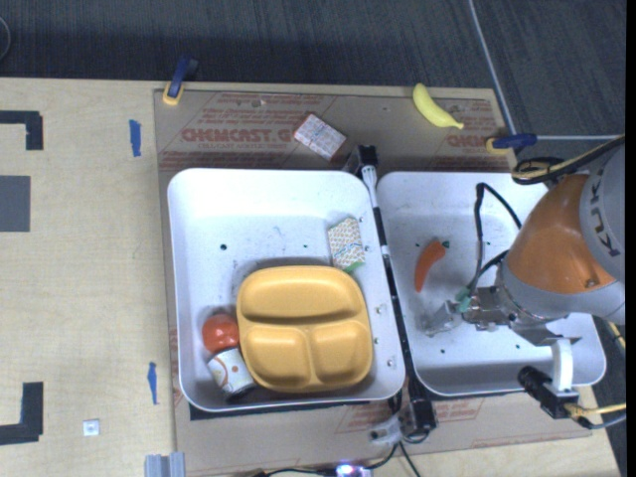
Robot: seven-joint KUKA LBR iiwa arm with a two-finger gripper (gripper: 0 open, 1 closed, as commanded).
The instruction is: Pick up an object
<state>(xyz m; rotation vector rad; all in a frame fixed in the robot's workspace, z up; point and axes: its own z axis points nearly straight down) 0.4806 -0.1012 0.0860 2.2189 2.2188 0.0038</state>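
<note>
Arm [566,256]: reaching in from the right edge of the frame, its orange band lying over the right bin.
Gripper [437,318]: hovering low in the middle of the right bin [497,371], just below the carrot; open or clenched cannot be told, and nothing is showing in its grasp.
Carrot [429,263]: lying tilted in the right bin, centre-left, green end pointing up-right.
Left bin [199,266]: holding a yellow tray [303,324] at lower centre, a tomato [220,332] and a small can [230,370] touching the tray's left side, and a patterned packet [346,241] above the tray's right corner.
Tabletop [79,266]: bearing a banana [435,106] and a small box [318,135] on cardboard above the bins, near the upper centre of the frame.
</note>
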